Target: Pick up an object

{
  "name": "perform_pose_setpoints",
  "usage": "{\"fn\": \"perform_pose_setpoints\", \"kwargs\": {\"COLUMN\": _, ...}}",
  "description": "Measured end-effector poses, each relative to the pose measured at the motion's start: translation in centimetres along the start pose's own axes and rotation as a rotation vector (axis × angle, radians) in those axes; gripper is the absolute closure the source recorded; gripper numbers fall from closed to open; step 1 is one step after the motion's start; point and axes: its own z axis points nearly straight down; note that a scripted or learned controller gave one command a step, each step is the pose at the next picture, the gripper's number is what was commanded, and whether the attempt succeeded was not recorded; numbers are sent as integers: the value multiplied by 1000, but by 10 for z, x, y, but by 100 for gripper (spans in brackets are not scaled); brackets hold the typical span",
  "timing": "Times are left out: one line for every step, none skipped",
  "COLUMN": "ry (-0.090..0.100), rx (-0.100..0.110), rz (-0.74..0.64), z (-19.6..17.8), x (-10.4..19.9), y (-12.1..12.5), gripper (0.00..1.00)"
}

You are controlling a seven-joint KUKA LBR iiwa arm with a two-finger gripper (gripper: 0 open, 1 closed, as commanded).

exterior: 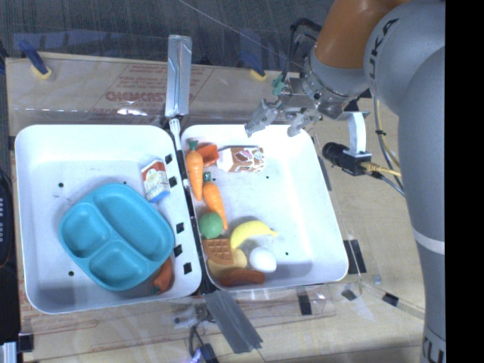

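My gripper point(275, 125) hangs open over the far edge of the right bin point(318, 203), with nothing between its fingers point(254, 127). Just below it in the bin lies a small brown and white carton point(243, 159). Two carrots point(195, 171) lie along the bin's left wall. At the near end sit a green ball point(212, 224), a banana point(252, 233), a white egg point(263, 260), a waffle point(215, 249) and a sausage point(240, 276).
The left bin point(45, 165) holds a blue divided plate point(117, 235), a small carton point(155, 180) by the divider and an orange item point(162, 276) partly under the plate. A metal bar point(178, 74) stands up behind the divider.
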Motion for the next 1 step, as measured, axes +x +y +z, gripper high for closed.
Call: {"fn": "perform_pose_setpoints", "kwargs": {"ry": 1, "rx": 7, "rz": -80, "z": 104, "x": 3, "y": -86, "gripper": 0}}
